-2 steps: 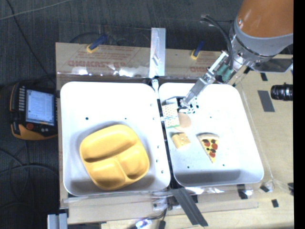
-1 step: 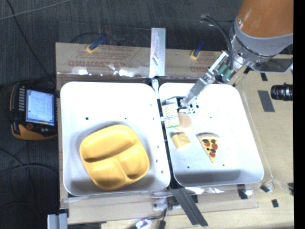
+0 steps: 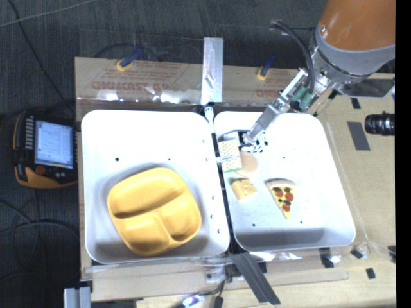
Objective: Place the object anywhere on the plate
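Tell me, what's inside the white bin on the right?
The right bin holds a pizza slice, a cheese-like wedge, a tan round piece and a patterned card. The gripper covers whatever lies beneath it.

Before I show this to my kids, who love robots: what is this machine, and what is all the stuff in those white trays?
You are looking down from a camera fixed above a bench. The grey and orange thing is a robot arm reaching in from the right. Its hand is low in the right tray, over a small cluster of toy food. Nearby lie a pizza slice and a tan block. The left tray holds a yellow plate, where one toy should end up. Whether the hand holds anything is unclear.
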You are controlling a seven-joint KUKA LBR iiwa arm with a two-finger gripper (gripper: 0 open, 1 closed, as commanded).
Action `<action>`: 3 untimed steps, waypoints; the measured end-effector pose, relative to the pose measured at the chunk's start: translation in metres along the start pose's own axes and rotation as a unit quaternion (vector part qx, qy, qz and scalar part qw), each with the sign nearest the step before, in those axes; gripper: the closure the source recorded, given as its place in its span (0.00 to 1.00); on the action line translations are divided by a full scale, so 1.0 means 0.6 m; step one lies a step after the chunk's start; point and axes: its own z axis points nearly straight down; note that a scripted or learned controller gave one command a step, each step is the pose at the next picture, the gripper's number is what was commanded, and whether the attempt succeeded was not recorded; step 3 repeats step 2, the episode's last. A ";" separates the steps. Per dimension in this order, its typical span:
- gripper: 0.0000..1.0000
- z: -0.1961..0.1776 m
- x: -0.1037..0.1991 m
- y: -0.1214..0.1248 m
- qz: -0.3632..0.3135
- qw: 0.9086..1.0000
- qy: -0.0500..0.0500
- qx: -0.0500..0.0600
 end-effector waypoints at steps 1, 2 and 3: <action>0.00 0.000 0.000 0.000 0.000 1.000 0.000 0.000; 0.00 0.000 0.053 0.076 -0.061 0.998 0.000 0.000; 0.00 0.000 0.053 0.076 -0.061 0.998 0.000 0.000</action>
